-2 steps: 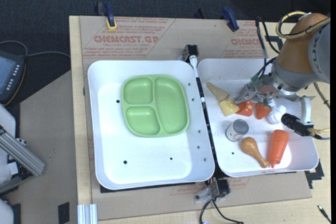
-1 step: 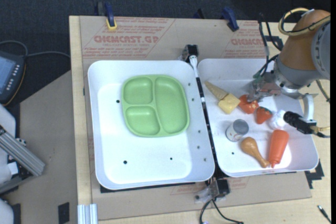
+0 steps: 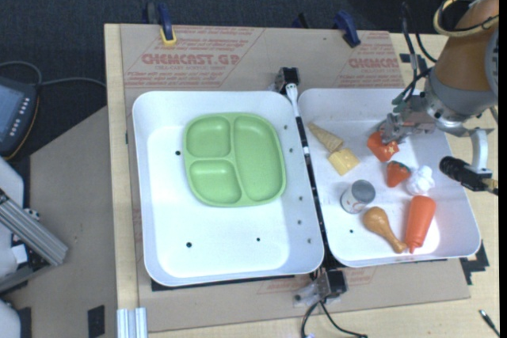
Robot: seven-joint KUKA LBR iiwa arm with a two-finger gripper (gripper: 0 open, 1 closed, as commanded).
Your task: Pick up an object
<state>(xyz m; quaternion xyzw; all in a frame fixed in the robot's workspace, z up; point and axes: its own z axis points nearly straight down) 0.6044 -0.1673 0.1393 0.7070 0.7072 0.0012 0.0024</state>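
While the jaws [image 3: 394,131] hang low in the right bin [image 3: 467,237], I cannot tell their state; a red-orange toy [image 3: 381,147] lies just beneath them, touching or nearly so, near the bin's upper middle.

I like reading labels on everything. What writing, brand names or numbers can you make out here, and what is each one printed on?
"CHEMCAST G P", in red, on the brown sheet under the bins, behind the left bin.
More red printing on that sheet behind the right bin: too blurred to read.
The toy foods and the green tray carry no readable text.
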